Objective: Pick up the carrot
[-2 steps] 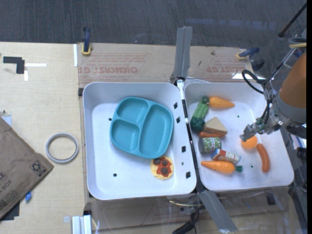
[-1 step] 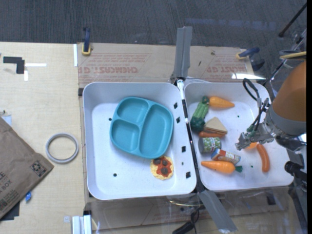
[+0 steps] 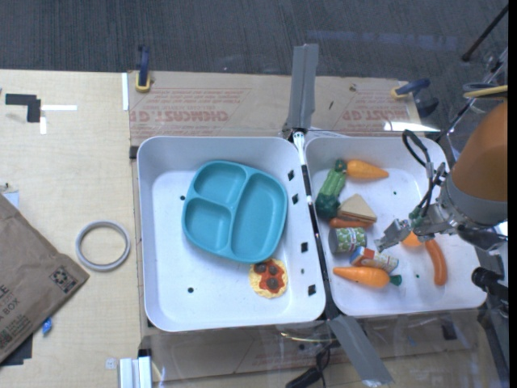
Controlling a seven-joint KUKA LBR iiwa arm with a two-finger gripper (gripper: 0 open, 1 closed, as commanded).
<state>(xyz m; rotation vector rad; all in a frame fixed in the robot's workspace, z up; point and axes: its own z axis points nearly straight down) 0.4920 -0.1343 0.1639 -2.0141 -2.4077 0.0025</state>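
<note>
Two toy carrots are seen in the right bin (image 3: 452, 293). One carrot (image 3: 365, 170), orange with a green leafy top at its left end, lies on its side at the far side of the bin, pointing right, just beside the upper end of a green cucumber (image 3: 330, 187). A second carrot (image 3: 365, 276), orange, tapered toward the left and capped with a green stub at its right end, lies near the front of the bin, just below a small bottle (image 3: 378, 259) with a red cap. Between the two carrots, a sandwich wedge (image 3: 356, 211) and a green can (image 3: 348, 239) are found. The gripper (image 3: 401, 234) is lowered into the middle of the right bin, its grey fingers pointing left toward the can and bottle; whether the fingers are open or closed cannot be told, and nothing is visibly held between them. A small orange piece (image 3: 412, 239) lies just behind the gripper, and a reddish sausage (image 3: 437, 262) lies to its right. In the left bin (image 3: 161, 241), a teal divided plate (image 3: 235, 211) is placed, with a small pizza slice (image 3: 269, 278) touching its near edge. On the desk (image 3: 65, 168) to the left, a roll of tape (image 3: 103, 243) and a cardboard box (image 3: 28, 285) are seen.
</note>
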